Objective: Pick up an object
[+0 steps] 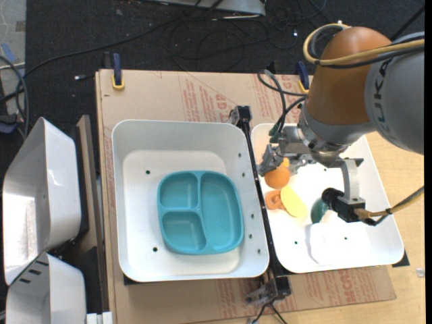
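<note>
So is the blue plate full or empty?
Empty. The blue plate lies flat in the left bin, and all three of its sections show bare blue, with no food or toys in them.

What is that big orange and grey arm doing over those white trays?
The grey and orange robot arm is reaching into the right white bin, trying to pick something up. Its end effector sits right at a round orange toy fruit, beside a pale yellow piece. The left white bin holds a teal divided plate.

Bench (169, 93) bearing two white bins (128, 181)
</note>
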Motion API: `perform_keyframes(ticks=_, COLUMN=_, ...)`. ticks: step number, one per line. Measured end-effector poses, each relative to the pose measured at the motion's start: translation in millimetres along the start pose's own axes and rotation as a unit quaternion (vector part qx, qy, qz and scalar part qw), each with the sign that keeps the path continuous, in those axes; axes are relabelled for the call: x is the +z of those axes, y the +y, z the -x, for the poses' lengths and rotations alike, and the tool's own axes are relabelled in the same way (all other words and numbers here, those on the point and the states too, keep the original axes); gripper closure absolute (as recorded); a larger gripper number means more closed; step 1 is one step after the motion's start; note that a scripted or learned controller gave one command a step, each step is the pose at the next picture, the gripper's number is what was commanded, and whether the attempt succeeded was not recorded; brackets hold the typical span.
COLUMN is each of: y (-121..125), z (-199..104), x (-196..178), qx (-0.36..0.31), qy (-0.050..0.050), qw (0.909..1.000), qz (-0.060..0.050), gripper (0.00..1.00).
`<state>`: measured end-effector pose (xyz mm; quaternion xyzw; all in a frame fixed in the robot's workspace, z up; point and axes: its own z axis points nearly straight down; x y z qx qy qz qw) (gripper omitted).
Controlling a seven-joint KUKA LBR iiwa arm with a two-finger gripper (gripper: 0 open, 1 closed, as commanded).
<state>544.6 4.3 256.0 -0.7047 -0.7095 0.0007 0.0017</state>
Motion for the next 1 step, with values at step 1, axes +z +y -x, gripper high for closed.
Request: perform_keyframes(ticks=1, y=-9.6, z=-56.4, x=16.7, qx=-0.001, qy=0.0, qw=1.0, qz=0.0, gripper=1.0)
